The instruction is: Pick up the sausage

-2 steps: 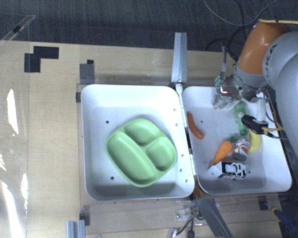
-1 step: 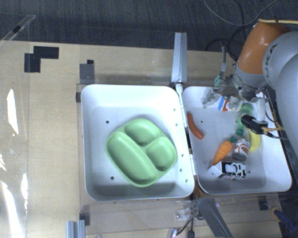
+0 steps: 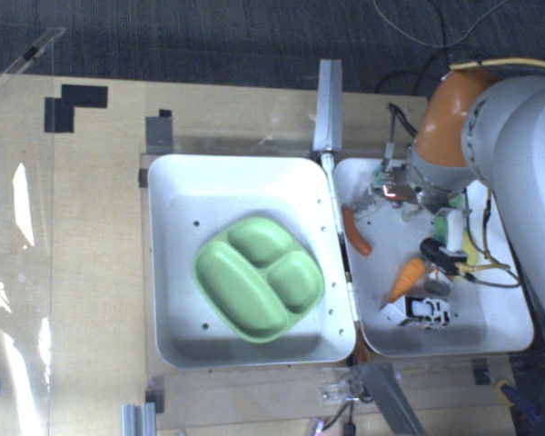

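Bench (image 3: 73, 243) of pale wood seen from above at a slant, with two shallow white bins sitting side by side on it and an upright metal post (image 3: 329, 107) where they meet. The left bin (image 3: 177, 189) holds a green plate (image 3: 259, 278) with three compartments, lying flat and turned at an angle near the bin's middle. The right bin (image 3: 490, 325) holds the smaller things. The sausage (image 3: 355, 232), a short reddish-orange link, lies on the bin floor close to the bin's left wall, slanting from upper left down to lower right. Below it and to the right lies a carrot (image 3: 406, 280), orange, with its pointed end aimed down and left. Just below the carrot rests a small white and black packet (image 3: 420, 311). The grey arm (image 3: 518, 143) comes in from the right, and its orange band (image 3: 445, 121) curves over the top right of this bin. The gripper (image 3: 392, 187) hangs over the upper part of the right bin, above and to the right of the sausage and apart from it. It is seen from above as a dark cluster of metal parts with a small reddish glow, and how wide it is set cannot be told. Whether it grips or touches anything also cannot be made out. The sausage and the carrot both lie free on the bin floor.
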Motion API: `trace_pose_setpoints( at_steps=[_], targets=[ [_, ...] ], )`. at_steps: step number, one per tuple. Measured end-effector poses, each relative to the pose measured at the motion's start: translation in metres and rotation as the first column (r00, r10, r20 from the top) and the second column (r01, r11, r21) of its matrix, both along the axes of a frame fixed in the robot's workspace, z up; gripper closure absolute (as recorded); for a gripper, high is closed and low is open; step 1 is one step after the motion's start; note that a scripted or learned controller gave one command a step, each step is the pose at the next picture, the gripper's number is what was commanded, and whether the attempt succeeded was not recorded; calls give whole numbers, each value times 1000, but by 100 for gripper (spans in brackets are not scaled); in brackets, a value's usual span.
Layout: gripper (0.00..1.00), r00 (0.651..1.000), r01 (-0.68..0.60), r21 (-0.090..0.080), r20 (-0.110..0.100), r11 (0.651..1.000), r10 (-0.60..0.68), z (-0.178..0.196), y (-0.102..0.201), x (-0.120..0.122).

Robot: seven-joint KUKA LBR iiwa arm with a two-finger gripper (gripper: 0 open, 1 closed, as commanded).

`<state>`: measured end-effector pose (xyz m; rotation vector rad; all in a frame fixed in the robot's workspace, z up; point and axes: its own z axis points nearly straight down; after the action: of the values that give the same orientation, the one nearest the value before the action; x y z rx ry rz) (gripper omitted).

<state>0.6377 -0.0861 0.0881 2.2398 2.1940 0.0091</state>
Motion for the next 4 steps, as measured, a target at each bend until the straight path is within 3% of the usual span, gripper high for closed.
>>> trace_pose_setpoints(
  at_steps=[2,4],
  targets=[
    [0,1000,-10,0,0,1000,10,0,-7,0],
    [0,998,-70,-1,3,998,71,1,-1,-35]
  ],
)
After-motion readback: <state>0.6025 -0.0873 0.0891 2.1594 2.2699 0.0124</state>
